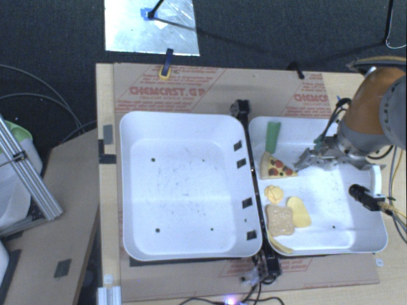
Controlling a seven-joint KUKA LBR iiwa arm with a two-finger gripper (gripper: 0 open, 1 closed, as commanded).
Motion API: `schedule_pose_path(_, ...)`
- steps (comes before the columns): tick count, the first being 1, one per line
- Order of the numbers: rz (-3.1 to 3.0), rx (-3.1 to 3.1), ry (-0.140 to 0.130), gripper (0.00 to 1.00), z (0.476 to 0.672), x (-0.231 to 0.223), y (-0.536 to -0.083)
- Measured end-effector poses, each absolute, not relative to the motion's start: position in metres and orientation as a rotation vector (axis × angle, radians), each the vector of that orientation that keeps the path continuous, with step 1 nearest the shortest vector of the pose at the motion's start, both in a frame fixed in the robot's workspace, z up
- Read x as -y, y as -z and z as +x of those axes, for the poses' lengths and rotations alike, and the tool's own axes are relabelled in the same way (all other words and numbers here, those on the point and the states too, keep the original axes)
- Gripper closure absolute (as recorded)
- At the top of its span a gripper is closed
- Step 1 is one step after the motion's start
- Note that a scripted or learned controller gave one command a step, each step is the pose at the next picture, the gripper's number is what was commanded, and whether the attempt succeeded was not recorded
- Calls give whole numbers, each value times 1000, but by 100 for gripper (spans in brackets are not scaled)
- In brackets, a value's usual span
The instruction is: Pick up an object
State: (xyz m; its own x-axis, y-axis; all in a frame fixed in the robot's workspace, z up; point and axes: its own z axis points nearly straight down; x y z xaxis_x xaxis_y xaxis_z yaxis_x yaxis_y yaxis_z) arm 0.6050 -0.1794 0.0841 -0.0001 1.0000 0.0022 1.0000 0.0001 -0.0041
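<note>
Camera view: the gripper (299, 163) sits low in the right bin (356, 237), its tips just right of the pizza slice (276, 166); whether it is open or closed cannot be told. Relative to the slice: green block (273, 136) just above, yellow pieces (287, 203) and toast (280, 220) below. The left bin (137, 129) adjoins the right bin.

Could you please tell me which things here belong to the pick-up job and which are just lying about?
Job:
gripper
pizza slice
green block
bread slice
yellow pieces
right bin

Lying about:
left bin
metal sheet
yellow clamp
cardboard underlay
</note>
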Motion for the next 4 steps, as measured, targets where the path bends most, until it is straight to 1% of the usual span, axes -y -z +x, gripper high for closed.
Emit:
schedule_pose_path(1,-2212,2224,-1,0,549,112,-84)
schedule_pose_path(2,-2219,2218,-3,0,484,105,-84)
schedule_pose_path(3,-2223,2227,6,100,489,105,-96)
schedule_pose_path(4,-2211,2240,14,100,489,17,-189)
